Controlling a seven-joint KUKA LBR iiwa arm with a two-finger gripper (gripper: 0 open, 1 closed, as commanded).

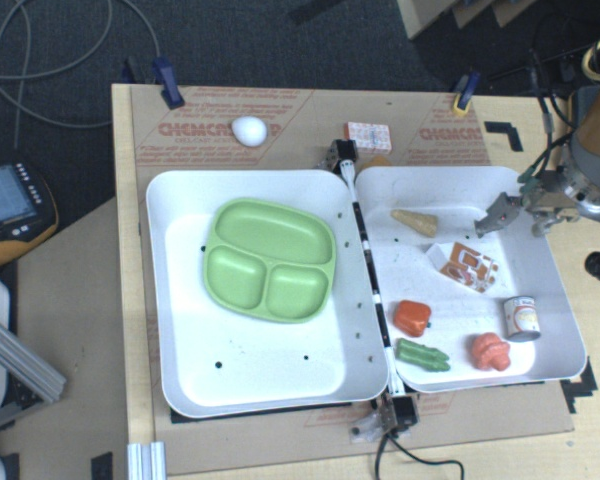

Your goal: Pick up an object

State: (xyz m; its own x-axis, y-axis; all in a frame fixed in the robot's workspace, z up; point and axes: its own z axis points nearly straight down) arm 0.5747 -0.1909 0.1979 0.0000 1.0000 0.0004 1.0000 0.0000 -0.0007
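Patterned packet [470, 266] flat mid right bin [550, 268], just below the gripper [502, 213], likeliest target. Jaws spread, nothing between (poised above, not yet down). Orange pepper [412, 317], green pod [422, 354], small can [521, 318] nearer front edge. Green divided tray [271, 260] in left bin [180, 268], unrelated.

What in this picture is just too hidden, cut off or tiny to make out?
- End effector, camera view: small and dark, finger gap unreadable.
- Arm: cut off by the right edge.
- Small can: label too small to read.
- Patterned packet: print blurred.
- Box behind the bins: markings too small.
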